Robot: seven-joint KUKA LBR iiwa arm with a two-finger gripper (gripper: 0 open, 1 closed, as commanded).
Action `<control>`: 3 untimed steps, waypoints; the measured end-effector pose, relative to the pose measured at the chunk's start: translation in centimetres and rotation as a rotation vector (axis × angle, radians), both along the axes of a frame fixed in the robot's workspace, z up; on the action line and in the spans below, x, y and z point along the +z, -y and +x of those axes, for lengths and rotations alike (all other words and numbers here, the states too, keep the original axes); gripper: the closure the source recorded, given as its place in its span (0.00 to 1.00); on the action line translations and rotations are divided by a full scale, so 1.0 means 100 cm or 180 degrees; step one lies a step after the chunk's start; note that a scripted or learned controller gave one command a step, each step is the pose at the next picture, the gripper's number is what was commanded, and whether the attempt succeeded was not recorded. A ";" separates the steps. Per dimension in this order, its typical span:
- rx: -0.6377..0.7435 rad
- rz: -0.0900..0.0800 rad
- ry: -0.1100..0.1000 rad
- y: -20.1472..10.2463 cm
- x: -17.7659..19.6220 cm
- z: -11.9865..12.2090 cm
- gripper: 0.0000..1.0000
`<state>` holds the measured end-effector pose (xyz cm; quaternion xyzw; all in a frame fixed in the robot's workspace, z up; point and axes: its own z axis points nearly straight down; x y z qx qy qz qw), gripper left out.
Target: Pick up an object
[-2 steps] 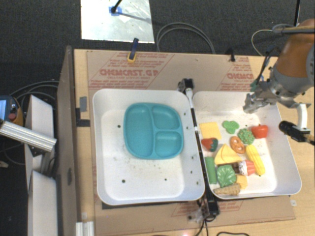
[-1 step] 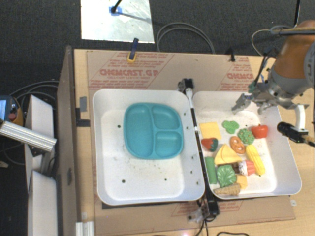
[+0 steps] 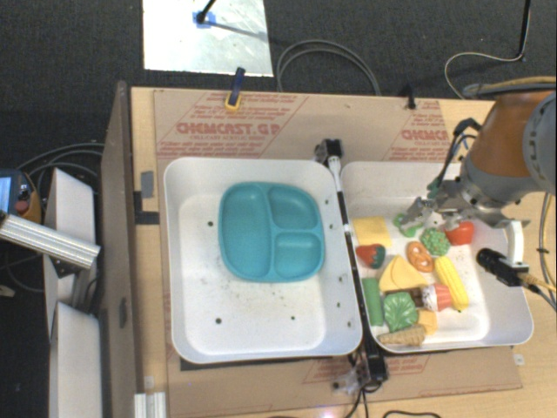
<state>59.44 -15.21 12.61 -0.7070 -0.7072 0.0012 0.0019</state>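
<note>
The right bin [image 3: 505,325] holds a heap of toy food: a yellow block [image 3: 372,230], a red and green strawberry [image 3: 372,254], an orange slice [image 3: 419,255], a green broccoli [image 3: 435,241], a red tomato [image 3: 460,232], a corn cob [image 3: 451,283], a yellow wedge [image 3: 402,274], a green cucumber [image 3: 372,301] and a leafy green piece [image 3: 400,310]. My gripper [image 3: 420,211] hangs low over the bin's back half, right above a small green piece [image 3: 406,225] and beside the broccoli. Nothing visibly sits in its grasp.
A teal divided plate [image 3: 270,232] lies in the left bin [image 3: 200,320]. A black divider [image 3: 345,233] separates the bins. A tan bread piece [image 3: 405,337] lies at the right bin's front edge. Cables run behind the bench.
</note>
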 end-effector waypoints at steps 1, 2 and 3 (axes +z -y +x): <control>0.0005 -0.0020 0.0062 0.005 -0.036 -0.004 0.00; 0.0008 -0.0036 0.0101 0.003 -0.034 -0.033 0.00; 0.0015 -0.0008 0.0033 0.008 -0.041 0.001 0.00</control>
